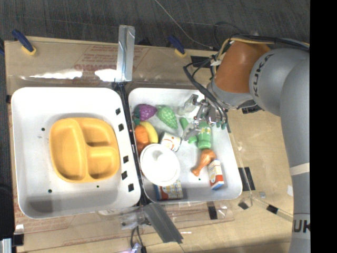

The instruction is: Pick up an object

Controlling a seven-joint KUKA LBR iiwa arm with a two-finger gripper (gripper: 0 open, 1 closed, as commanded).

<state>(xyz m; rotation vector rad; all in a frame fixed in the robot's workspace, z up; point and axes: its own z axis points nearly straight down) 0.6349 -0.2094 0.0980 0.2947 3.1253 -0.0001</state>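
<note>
My gripper hangs low in the upper right part of the right bin, below the orange band of the arm. It is just above a green bottle and right of a green bunch of grapes. Nothing is visibly held. Around it lie purple grapes, a banana, an orange fruit, a small white carton, a white bowl, a brown drumstick and a red and white bottle.
The left bin holds a yellow divided tray. A printed package lies at the right bin's front wall. A metal post stands behind the divider. Cables run behind the wrist.
</note>
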